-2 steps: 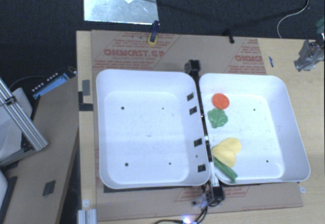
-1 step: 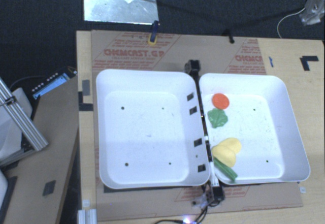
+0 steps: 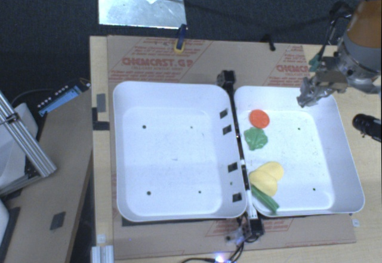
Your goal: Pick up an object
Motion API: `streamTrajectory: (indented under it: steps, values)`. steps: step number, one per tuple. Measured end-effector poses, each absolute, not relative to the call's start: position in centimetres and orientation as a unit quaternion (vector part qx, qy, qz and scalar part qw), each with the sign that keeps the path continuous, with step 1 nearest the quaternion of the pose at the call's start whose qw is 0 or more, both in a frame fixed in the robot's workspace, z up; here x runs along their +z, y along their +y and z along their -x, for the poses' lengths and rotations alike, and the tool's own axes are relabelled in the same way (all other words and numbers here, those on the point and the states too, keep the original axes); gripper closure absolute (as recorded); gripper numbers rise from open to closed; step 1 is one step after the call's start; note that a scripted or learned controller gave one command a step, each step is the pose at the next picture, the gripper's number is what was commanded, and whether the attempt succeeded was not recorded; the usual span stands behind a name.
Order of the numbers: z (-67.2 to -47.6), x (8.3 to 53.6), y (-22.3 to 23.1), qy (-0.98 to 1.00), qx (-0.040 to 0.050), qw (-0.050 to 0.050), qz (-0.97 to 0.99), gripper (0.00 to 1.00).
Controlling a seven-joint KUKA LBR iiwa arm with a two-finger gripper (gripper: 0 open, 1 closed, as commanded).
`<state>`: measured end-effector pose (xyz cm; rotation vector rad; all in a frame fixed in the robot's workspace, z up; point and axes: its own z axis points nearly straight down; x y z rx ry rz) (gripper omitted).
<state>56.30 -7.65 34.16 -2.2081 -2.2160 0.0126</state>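
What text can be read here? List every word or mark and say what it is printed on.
"CHEMCAST GP" in red, on the brown board under the bins, left of centre.
The same red print repeats on the board's right part, behind the right bin; too blurred to read surely.
Red print along the board's front edge: unreadable.
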Motion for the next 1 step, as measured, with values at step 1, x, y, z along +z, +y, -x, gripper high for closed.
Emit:
streamTrajectory:
  steps: [1]
  values:
    - [-56.34,52.68,-3.97,-0.710,-0.0079,-0.008,0.704,1.00]
